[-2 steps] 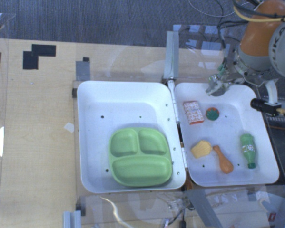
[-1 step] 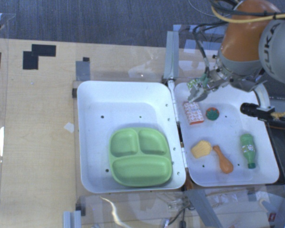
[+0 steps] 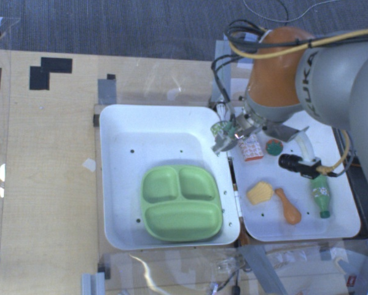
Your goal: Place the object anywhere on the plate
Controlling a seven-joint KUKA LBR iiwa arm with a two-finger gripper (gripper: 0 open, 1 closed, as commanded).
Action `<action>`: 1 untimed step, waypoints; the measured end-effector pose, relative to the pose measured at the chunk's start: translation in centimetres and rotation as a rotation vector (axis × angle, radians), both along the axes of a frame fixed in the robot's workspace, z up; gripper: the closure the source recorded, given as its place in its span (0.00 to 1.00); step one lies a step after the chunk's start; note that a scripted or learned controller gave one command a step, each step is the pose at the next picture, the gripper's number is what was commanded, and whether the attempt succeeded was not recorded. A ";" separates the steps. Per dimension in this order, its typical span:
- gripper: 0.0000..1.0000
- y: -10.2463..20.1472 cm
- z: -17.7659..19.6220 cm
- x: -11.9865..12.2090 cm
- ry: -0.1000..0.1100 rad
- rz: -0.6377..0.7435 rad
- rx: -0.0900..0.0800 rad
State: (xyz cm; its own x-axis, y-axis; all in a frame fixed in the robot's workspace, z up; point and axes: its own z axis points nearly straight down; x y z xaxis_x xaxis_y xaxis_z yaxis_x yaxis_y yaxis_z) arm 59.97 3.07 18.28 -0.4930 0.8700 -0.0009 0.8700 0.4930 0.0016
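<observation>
Presently: hand [image 3: 223,137] over the seam between bins, its grip state indeterminable. Green plate [image 3: 181,203] lies left of it, toward the desk's near edge.

Lt wood bench [image 3: 42,183], black tape marks [image 3: 48,72], grey carpet [image 3: 110,11] beyond.

Green three-compartment plate [image 3: 182,203] – lying flat, front of left bin; pale green object [image 3: 221,128] – at gripper fingertips, above bin's right rim
</observation>
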 end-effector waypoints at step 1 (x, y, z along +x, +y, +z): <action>1.00 7.1 0.1 -4.0 0.000 0.278 0.000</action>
State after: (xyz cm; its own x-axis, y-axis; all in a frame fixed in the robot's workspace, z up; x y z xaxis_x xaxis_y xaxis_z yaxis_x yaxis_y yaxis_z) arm 55.92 10.18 18.34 -0.7131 0.7010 -0.0005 0.7010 0.7131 0.0015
